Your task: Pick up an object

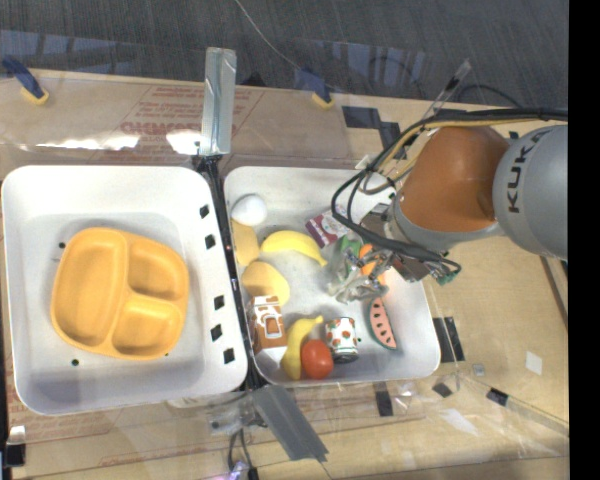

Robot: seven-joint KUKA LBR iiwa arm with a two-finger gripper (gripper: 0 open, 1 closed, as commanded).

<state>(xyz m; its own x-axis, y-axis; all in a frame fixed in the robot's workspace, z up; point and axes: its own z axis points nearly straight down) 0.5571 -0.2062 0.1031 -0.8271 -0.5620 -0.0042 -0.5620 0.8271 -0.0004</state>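
My pincer [355,273] hangs low in the right bin [420,353]; I cannot tell what it holds or how it is set. The watermelon slice [382,324] lies just below it, long axis running up-down.

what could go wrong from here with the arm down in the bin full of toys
1. The right bin is crowded: the end effector sits low among the banana, the watermelon slice and small toys, so it may nudge neighbours or grab two at once.
2. Round pieces like the tomato and white ball could roll away if bumped.
3. Loose cables by the wrist might snag.
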